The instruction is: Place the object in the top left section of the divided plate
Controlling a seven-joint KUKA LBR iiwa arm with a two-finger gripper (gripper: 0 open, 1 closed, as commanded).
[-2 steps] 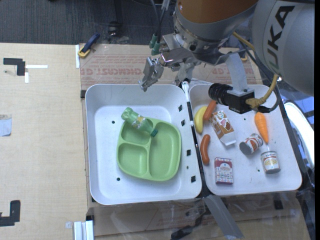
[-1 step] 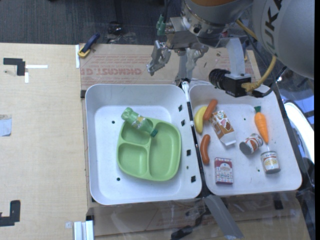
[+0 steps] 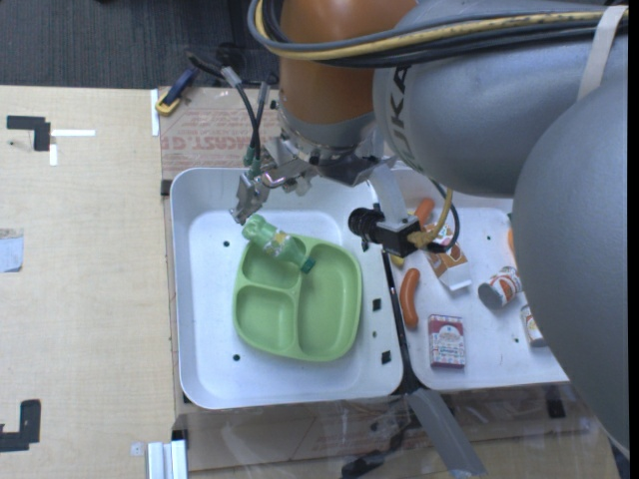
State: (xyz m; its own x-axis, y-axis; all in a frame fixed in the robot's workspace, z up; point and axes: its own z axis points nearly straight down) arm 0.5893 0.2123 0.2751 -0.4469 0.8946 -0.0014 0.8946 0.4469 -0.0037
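The divided plate lay in the left bin. A bottle rested tilted on the plate's upper left rim, partly over its top left section. The pincer stood just behind the bottle, above the plate's far corner. To the right of the plate, in the right bin, lay a sausage, nearest the plate, then a small box, and a can farther right.

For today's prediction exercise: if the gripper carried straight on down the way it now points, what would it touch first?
Probably the green bottle lying on the top left section of the divided plate, just below the gripper; depth is unclear.
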